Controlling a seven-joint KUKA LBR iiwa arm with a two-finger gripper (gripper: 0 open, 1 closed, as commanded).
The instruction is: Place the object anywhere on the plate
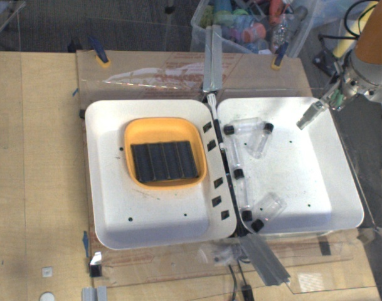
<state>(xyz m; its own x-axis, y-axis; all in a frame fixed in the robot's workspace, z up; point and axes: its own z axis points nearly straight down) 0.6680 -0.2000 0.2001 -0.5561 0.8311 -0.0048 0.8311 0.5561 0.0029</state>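
Note:
An orange plate (pixel 165 128) sits in the left bin (pixel 109 168). A black ridged rectangular object (pixel 165 162) lies flat on the plate, covering most of its floor. My gripper (pixel 305 120) hangs over the far right corner of the right bin (pixel 316 168), pointing down and to the left, well away from the plate and the black object. Nothing shows at its tip.
Clear plastic tubes with black caps lie in the right bin: one (pixel 248 128) near the back left, one (pixel 268 207) near the front left. A divider with black clips (pixel 219 168) runs between the bins. A box of colourful items (pixel 259 8) stands behind the bench.

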